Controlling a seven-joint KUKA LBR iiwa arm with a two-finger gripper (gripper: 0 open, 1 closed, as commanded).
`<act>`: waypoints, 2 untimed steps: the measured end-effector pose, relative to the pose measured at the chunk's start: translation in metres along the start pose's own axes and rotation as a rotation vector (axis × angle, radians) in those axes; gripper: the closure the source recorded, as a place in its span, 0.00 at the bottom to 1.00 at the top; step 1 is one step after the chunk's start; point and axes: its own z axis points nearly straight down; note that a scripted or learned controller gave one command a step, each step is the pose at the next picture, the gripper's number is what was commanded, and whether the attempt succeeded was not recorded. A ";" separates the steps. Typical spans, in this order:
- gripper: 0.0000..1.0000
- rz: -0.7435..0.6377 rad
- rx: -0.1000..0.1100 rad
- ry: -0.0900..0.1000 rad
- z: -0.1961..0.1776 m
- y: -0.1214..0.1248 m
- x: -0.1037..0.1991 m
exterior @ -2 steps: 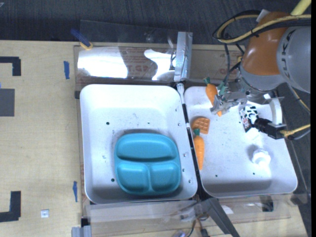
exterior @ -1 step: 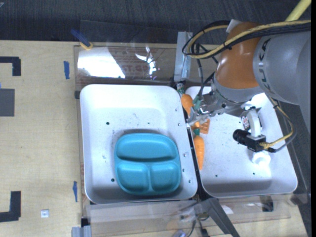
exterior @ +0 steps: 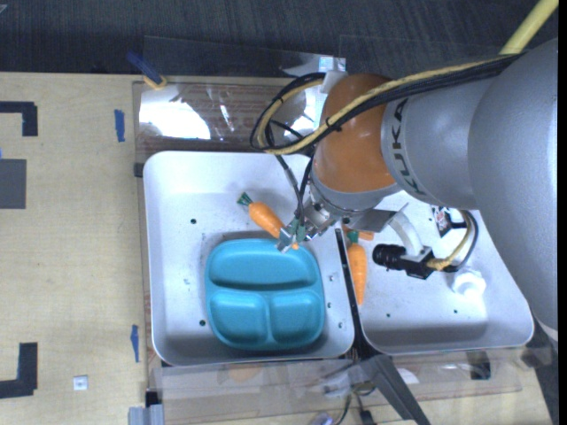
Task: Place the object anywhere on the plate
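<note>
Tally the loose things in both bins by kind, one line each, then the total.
Toy carrots: 2, one in the left bin beside the plate, one in the right bin.
Blue divided plates: 1, in the left bin.
Total: 3.

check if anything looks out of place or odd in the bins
Both orange toy carrots lie off the blue divided plastic plate: one beside its upper edge in the left white bin, near the gripper; another in the right white bin.
</note>
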 end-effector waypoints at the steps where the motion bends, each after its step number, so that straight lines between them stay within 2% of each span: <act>1: 1.00 0.096 -0.002 -0.001 -0.045 -0.025 0.081; 2: 0.00 0.099 0.000 -0.001 -0.044 -0.026 0.080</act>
